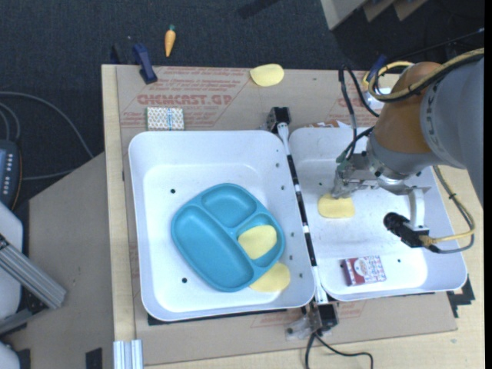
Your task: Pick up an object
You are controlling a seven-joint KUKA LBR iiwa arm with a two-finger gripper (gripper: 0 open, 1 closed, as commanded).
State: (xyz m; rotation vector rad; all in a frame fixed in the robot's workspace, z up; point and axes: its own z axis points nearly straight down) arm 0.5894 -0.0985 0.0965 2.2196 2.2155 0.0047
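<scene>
The gripper point(344, 184) sits low in the right bin point(438, 279), directly above a yellow piece point(336, 207) on the bin floor and touching or nearly touching its upper edge. Whether it is spread or pinching cannot be told. The piece looks small, light and possibly soft, with a smooth, likely slippery skin; a pinch across its narrow width seems best. A red-and-white packet point(362, 270) lies nearby.

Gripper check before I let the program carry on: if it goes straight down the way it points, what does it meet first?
Probably the yellow piece lying in the right bin, just below the gripper; depth is unclear.
</scene>
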